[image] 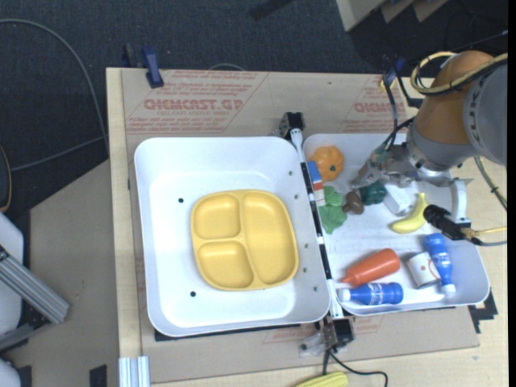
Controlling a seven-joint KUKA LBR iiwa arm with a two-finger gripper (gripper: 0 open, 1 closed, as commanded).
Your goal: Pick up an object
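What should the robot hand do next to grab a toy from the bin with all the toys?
Probably go straight down a little and close. The gripper sits low in the right bin, right over a small teal toy, with a brown piece and green toy just beside it. I can't tell yet if anything is between its fingers.
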